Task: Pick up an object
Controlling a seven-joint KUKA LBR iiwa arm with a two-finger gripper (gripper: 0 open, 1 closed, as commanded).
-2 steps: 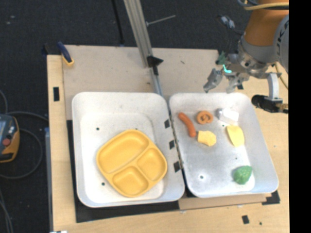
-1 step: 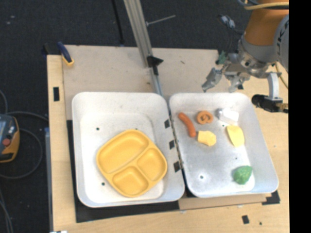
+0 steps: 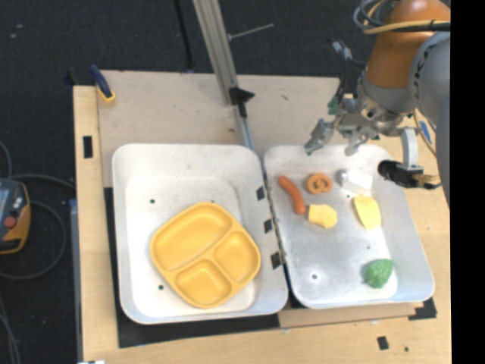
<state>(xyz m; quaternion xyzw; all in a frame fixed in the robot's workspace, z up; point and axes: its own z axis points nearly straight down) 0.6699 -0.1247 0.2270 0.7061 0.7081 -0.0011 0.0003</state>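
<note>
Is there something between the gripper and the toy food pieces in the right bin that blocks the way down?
Nothing visible does. The gripper hangs over the far edge of the right bin, and the orange ring and the white piece lie uncovered just in front of it.

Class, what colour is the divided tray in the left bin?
Yellow-orange: the tray, seen best in the camera view.

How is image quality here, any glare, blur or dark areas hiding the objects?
Camera view: soft overall, small items lack crisp edges; even lighting, right bin bright but not blown out; green object and yellow tray readable; gripper slightly blurred; floor beyond the bench very dark.
</note>
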